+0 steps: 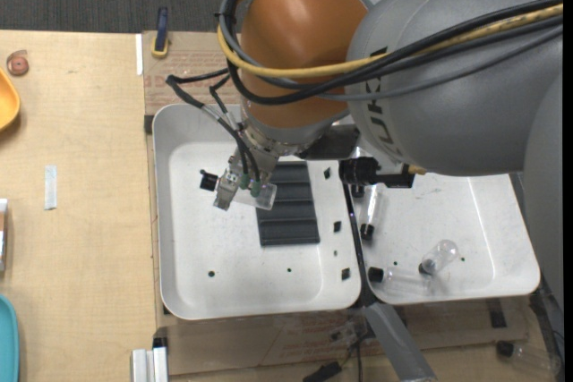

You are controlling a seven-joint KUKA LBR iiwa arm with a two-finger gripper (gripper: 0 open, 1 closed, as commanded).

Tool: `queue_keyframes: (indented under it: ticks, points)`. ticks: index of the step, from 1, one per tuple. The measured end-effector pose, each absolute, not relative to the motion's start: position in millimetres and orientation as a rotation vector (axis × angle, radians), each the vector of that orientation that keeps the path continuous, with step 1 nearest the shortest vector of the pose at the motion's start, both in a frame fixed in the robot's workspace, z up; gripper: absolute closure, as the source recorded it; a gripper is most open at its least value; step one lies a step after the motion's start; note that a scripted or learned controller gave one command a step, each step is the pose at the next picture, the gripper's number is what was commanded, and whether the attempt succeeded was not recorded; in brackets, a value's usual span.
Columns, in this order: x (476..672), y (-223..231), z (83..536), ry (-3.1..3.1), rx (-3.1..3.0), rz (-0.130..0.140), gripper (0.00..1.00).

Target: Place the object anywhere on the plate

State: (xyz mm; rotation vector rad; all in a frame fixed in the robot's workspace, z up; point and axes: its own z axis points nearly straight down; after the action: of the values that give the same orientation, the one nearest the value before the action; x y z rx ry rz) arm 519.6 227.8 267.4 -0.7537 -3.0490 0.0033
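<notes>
The wooden bench (81,273) carried two white bins, the left bin (179,282) touching the right bin (510,277), with a small white strip (50,188) lying far left.

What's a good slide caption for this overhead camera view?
KUKA arm lowers its gripper over the left bin; a clear object lies in the right bin.

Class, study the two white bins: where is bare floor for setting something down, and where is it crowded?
Left bin: bare along its left wall and across the front, below the dark ridged block. It is crowded mid-bin, where the end effector hangs beside that block. Right bin: bare in the middle and right, behind the clear bulb-like object near its front.
</notes>
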Motion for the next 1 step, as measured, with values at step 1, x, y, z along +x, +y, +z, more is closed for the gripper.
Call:
queue_keyframes:
  ticks: [1]
  points:
    - [519.6,227.7,267.4,-3.049,-0.754,0.003,0.0]
